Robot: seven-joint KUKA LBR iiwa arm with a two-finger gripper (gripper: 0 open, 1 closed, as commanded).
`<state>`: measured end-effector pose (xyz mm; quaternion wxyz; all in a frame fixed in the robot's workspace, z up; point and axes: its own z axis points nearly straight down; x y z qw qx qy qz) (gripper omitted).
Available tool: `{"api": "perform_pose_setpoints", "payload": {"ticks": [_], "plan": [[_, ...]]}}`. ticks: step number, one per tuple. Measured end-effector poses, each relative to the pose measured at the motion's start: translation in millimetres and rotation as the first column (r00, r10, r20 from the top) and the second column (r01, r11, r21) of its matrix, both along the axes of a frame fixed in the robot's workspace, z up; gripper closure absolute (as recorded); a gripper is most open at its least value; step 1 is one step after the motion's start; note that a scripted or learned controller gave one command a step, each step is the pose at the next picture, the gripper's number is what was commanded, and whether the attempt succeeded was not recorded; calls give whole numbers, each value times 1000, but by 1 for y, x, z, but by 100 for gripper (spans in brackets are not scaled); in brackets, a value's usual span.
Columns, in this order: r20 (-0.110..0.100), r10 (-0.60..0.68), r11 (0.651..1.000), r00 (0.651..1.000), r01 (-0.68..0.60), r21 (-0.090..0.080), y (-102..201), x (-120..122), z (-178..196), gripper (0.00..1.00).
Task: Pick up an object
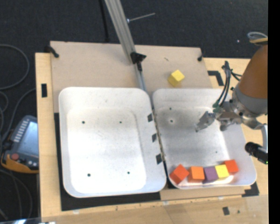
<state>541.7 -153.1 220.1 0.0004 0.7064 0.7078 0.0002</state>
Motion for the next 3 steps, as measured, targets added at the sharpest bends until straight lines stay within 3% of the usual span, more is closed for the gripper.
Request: {"api": "perform_pose_setpoints", "payload": {"ticks": [1, 2, 3], "plan": [[10, 4, 1000, 1000, -4, -1, 82, -24, 210, 0], [7, 3, 1000, 1000, -3, -1, 84, -58, 238, 0], [7, -4, 1000, 1000, 4, -3, 41, -57, 282, 0]]}}
